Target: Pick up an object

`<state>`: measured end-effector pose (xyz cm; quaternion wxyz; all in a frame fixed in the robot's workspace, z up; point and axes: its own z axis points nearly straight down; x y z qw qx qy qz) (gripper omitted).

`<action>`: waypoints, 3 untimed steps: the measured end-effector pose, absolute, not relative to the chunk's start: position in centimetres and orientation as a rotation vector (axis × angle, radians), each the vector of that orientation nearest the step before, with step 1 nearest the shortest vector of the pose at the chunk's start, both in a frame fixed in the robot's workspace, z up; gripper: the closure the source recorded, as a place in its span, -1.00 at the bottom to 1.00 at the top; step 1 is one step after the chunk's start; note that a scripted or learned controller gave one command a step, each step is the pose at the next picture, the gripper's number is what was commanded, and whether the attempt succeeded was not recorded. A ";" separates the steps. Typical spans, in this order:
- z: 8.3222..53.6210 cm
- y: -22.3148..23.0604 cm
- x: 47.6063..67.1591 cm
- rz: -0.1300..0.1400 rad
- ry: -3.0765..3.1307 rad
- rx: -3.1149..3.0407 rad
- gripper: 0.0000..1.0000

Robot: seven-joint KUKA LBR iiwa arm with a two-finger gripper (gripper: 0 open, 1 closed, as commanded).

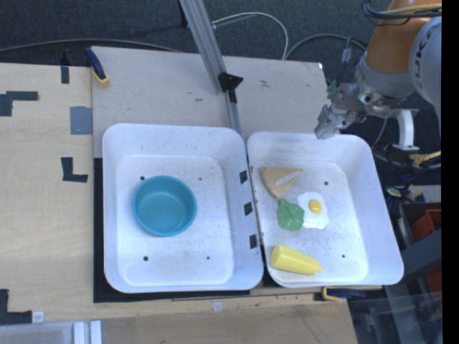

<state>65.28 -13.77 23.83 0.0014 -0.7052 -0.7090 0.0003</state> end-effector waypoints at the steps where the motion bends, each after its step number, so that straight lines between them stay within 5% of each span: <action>1: 24.5 -8.1 64.7 -0.001 -2.227 -2.212 1.00; 3: 23.3 2.8 61.8 0.003 -2.225 -2.212 1.00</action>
